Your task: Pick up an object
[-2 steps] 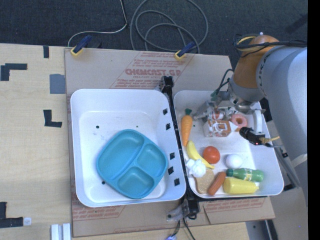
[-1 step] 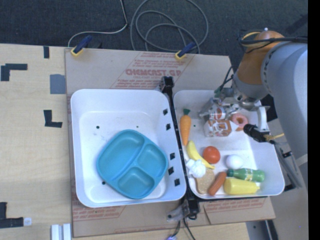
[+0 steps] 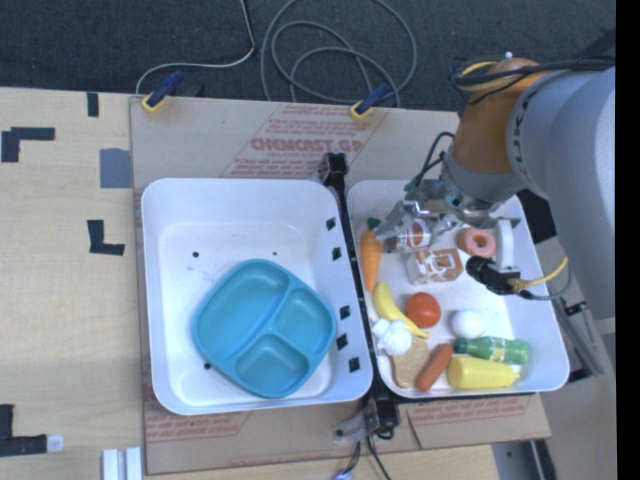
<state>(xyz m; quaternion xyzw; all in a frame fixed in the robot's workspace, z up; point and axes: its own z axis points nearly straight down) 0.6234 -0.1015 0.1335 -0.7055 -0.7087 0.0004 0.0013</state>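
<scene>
The right bin (image 3: 545, 313) holds toy food: an orange carrot (image 3: 371, 258), a yellow banana (image 3: 392, 308), a red tomato (image 3: 424, 309), a white egg (image 3: 467, 322), a pink donut (image 3: 476, 241), a small printed carton (image 3: 437, 264), a green bottle (image 3: 493, 348), a yellow piece (image 3: 482, 372), a sausage (image 3: 434, 366) and a white garlic-like piece (image 3: 393, 338). My gripper (image 3: 418, 222) hangs low over the bin's upper part, just above the carton and between the carrot and the donut. Its tips blend with the items beneath.
The left bin (image 3: 170, 218) holds a blue divided plate (image 3: 264, 326). A black divider (image 3: 345, 258) runs between the bins. Cables (image 3: 340, 38) loop on the dark floor behind the bench. The grey arm (image 3: 560, 138) with its orange band (image 3: 485, 133) covers the right bin's far right corner.
</scene>
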